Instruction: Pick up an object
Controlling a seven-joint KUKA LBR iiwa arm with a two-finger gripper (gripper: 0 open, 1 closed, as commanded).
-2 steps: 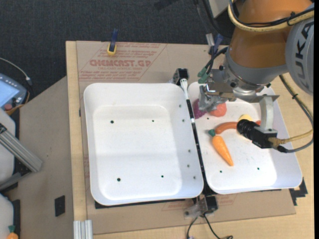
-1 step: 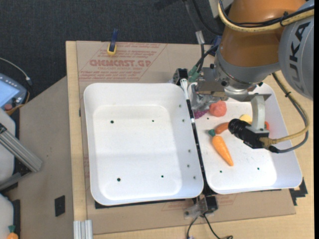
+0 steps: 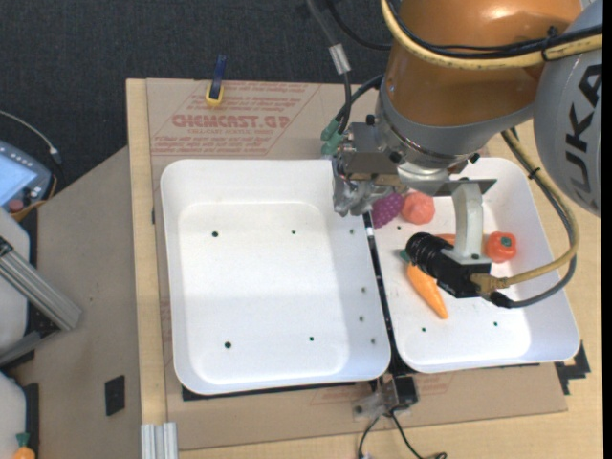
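Nearest in the right-hand bin [image 3: 459, 344], a small orange carrot [image 3: 430, 293] is seen, judged light, stiff and smooth, best taken across its thick middle. Behind it a red tomato [image 3: 501, 246], a pink piece [image 3: 418, 207] and a purple piece [image 3: 385, 210] are found. The hand [image 3: 350, 199] is hung just beside the purple piece; its opening cannot be told, and nothing is seen held.

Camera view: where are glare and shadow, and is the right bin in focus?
Camera view: strong glare on the orange band; soft grey shadow across the upper floor of the left bin, its lower part brighter; the carrot in the right bin looks fairly sharp; the end effector sits in shade, hard to read.
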